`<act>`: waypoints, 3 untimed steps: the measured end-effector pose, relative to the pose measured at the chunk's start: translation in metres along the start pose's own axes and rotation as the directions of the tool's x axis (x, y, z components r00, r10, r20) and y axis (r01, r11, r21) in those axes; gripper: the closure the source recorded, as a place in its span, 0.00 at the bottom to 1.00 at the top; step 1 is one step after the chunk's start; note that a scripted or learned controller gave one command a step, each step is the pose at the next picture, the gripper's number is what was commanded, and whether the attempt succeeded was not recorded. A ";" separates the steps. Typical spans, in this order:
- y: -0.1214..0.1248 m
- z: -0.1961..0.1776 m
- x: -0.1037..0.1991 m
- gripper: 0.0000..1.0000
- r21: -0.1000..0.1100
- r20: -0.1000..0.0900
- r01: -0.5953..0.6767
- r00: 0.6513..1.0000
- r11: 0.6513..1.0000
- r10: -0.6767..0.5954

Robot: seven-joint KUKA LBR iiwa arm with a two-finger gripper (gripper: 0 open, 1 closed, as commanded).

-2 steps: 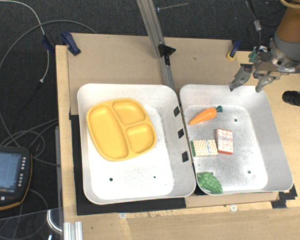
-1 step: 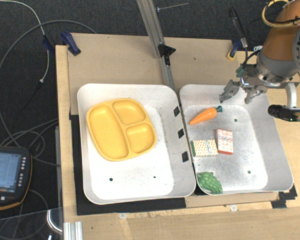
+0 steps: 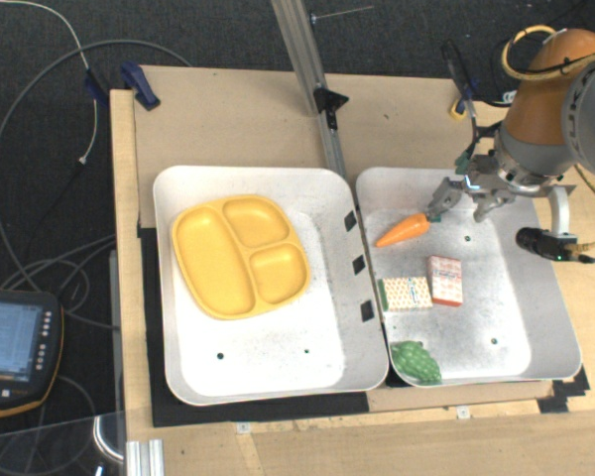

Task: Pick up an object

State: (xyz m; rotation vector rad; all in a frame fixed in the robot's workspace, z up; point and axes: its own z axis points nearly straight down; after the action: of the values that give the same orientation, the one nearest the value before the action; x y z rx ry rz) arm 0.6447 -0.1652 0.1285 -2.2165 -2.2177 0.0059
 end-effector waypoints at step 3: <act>0.013 -0.091 0.007 1.00 -0.012 0.003 0.001 1.000 1.000 -0.001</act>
State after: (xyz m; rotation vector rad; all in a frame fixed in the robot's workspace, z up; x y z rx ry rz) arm 0.6587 -0.1584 0.2194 -2.2225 -2.2261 -0.0045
